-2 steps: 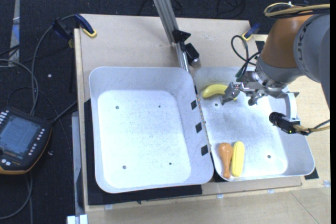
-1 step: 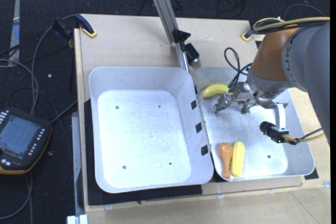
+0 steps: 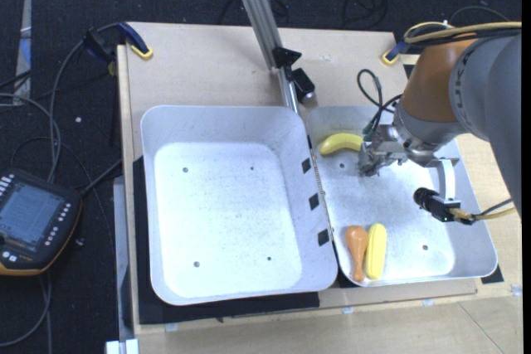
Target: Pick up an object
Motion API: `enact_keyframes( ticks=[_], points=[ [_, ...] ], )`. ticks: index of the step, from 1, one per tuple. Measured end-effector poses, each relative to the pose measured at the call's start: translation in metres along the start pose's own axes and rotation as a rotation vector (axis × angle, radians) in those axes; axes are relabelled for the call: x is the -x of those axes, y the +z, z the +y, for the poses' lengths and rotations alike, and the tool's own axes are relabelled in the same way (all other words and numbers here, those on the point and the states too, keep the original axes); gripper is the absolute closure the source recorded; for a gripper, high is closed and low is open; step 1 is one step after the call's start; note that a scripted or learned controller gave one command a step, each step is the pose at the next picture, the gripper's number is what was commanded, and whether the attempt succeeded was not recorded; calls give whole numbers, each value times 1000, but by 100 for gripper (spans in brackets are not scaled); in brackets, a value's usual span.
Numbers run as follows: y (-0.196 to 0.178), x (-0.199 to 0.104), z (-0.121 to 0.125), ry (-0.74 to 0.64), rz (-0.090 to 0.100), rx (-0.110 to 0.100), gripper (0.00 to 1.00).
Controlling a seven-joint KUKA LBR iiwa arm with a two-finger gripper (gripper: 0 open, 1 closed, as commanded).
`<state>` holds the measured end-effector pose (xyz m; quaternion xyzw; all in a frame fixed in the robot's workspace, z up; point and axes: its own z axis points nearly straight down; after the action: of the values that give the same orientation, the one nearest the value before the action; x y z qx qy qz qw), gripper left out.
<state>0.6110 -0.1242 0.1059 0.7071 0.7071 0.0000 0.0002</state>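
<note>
Three items lie in the right bin (image 3: 473,249): banana (image 3: 340,143), orange piece (image 3: 358,249), yellow piece (image 3: 376,250); pincer (image 3: 367,167) state unclear.

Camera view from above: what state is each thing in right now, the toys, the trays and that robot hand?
Banana: lying flat at the far end of the right bin, free, just left of the gripper.
Yellow piece: lying flat near the bin's near rim, touching the orange piece.
Orange piece: lying flat beside it, ungripped.
Gripper: low over the right bin, nothing visibly held.
Left bin: upright, sitting level.
</note>
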Motion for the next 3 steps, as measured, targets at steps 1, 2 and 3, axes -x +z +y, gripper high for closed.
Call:
enact_keyframes(
  ticks=[1, 2, 3],
  points=[
    [-51, -2, 11, -1, 0, 4, 100],
    [-95, 1, 17, 0, 0, 3, 100],
    [-120, 1, 17, 0, 0, 2, 100]
  ],
)
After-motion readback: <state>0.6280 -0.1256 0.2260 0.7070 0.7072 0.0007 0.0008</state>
